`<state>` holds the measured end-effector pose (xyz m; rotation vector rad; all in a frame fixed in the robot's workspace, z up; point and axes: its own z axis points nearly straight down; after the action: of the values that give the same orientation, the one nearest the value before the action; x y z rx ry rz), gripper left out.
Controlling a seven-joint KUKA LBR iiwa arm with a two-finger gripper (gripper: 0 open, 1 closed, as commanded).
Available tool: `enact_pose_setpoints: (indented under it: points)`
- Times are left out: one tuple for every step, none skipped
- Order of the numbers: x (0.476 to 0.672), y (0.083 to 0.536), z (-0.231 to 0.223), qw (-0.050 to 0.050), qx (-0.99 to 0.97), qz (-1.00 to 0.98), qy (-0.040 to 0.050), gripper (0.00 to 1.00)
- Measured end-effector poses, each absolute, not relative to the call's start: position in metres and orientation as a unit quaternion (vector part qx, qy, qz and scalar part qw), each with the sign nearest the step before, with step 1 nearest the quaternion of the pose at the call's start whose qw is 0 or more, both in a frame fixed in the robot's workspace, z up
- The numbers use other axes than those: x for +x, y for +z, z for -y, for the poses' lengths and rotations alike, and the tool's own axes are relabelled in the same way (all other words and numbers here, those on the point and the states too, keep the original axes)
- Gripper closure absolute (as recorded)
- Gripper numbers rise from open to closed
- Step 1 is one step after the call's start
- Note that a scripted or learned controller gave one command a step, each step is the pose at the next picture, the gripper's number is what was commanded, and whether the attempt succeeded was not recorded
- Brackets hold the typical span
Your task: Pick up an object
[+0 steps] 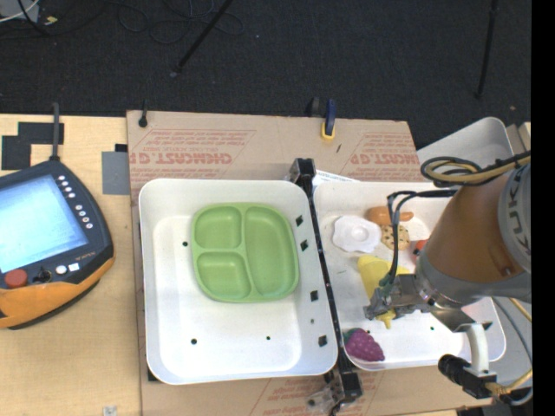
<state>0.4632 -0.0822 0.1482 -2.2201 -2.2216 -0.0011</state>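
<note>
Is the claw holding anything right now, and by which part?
Cannot be told: the claw sits low over the yellow plastic piece in the right white bin, its grip hidden.

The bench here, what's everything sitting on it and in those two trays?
left bin: one, white, left half of the cardboard sheet
green plate: one, three compartments, in the left bin
right bin: one, white, beside the left bin
white object: one, upper part of the right bin
yellow object: one, middle of the right bin, by the gripper
purple grapes: one bunch, front left corner of the right bin
brownish items: a few, far side of the right bin, too small to identify
control pad: one, grey and orange, left of the bins
clamp: one, blue and yellow, cardboard's far edge
gripper: one, dark, low over the yellow object
</note>
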Motion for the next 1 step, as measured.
enact_pose_setpoints:
  points:
    - [0.4703,0.2076,0.0878,-0.001,-0.707,0.707,-0.0009,1.0]
